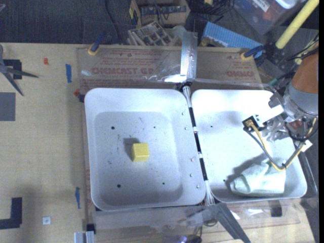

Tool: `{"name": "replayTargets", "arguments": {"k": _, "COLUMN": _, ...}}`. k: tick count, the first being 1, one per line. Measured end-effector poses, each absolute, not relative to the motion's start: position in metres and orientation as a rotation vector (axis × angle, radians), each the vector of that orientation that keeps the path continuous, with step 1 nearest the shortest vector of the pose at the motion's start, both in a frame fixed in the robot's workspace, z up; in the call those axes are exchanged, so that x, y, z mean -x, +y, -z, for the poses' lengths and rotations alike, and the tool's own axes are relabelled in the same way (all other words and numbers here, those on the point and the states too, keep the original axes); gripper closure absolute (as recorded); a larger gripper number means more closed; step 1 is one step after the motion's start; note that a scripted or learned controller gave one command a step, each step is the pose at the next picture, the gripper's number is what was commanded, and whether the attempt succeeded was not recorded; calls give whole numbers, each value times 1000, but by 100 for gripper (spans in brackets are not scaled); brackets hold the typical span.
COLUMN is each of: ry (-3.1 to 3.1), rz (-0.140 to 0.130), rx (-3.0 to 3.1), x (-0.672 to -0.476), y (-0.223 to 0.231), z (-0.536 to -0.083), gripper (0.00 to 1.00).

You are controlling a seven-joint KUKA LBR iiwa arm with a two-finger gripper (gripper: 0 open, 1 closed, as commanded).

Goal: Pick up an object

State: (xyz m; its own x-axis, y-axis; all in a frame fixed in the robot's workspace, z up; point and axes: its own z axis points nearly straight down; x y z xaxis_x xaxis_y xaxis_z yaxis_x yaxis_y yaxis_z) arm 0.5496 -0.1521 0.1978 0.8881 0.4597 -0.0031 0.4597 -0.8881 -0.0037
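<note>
A small yellow foam cube (pixel 140 152) sits near the middle of the left shallow white bin (pixel 101 105). A crumpled pale cloth (pixel 258 180) lies in the right white bin (pixel 223 105), at its near edge. The two-finger gripper (pixel 273 158) hangs just above the cloth, spread wide, gripping nothing.

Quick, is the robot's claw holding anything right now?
Two-finger gripper: cannot be told; it is over the right white bin, above the crumpled pale cloth.
</note>
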Motion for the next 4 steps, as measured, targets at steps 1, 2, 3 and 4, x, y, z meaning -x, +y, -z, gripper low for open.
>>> {"name": "replayTargets", "arguments": {"k": 1, "ry": -433, "rz": -3, "rx": 3111, "x": -570, "y": -147, "z": -206, "gripper": 100}}
{"name": "replayTargets", "arguments": {"k": 2, "ry": -316, "rz": -3, "rx": 3125, "x": -537, "y": -152, "z": -255, "gripper": 100}}
{"name": "replayTargets", "arguments": {"k": 3, "ry": -312, "rz": -6, "rx": 3124, "x": -497, "y": -166, "z": -224, "gripper": 100}}
{"name": "replayTargets", "arguments": {"k": 4, "ry": -395, "rz": -6, "rx": 3113, "x": -522, "y": -141, "z": -203, "gripper": 100}}
